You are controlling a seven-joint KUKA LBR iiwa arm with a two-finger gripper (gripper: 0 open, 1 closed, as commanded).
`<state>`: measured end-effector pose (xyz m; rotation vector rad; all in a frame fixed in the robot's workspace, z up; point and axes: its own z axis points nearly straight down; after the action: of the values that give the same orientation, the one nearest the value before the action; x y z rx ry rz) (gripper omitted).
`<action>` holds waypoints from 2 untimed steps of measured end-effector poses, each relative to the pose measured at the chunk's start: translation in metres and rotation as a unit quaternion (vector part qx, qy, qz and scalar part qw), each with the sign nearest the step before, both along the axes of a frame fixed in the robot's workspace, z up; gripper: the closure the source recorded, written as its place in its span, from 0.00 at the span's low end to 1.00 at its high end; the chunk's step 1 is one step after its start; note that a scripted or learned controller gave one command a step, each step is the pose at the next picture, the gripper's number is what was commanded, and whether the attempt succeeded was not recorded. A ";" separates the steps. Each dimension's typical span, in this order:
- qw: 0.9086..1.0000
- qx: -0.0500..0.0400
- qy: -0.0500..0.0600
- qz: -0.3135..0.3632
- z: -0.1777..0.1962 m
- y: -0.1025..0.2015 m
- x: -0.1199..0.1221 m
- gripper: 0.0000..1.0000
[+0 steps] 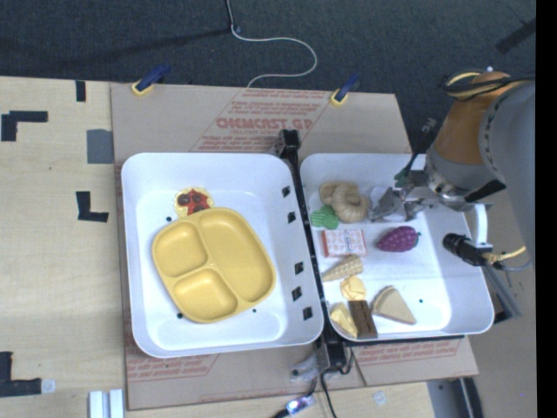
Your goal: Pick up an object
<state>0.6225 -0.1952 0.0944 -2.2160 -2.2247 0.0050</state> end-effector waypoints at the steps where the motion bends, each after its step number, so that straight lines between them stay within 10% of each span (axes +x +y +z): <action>1: 1.000 0.000 -0.003 -0.001 0.042 0.001 0.000 1.00; 2: 1.000 0.000 -0.005 -0.001 0.105 0.005 -0.001 1.00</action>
<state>0.6212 -0.1898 0.1995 -2.2227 -2.2275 -0.0047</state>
